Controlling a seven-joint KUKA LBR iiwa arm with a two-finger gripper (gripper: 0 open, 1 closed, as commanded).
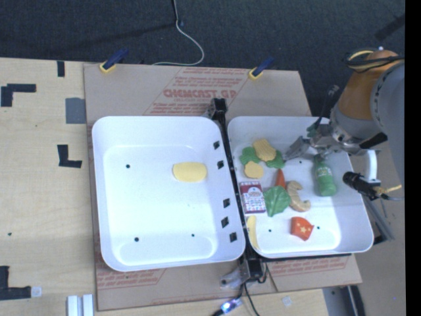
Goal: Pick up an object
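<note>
Green bottle (323, 180) lying near right bin's (355, 242) right wall, gripper (308, 145) just beyond it, fingers spread, holding nothing, 1 yellow piece (189, 172) alone in roomy left bin (118, 143)

Bench (39, 196): light wood-toned surface, with black tape marks (66, 155) scattered on its left portion. A brown cardboard sheet (191, 91) with red printing lies flat on the bench, held at its far edge by two clamps, one with a yellow tip (113, 60) at the left corner, one blue (262, 67) further right. Two shallow white bins sit directly on the cardboard, side by side and touching along a black central joint: left bin (108, 196) and right bin (348, 236). A thin cable (187, 35) runs down from the far side to the cardboard's far edge
</note>
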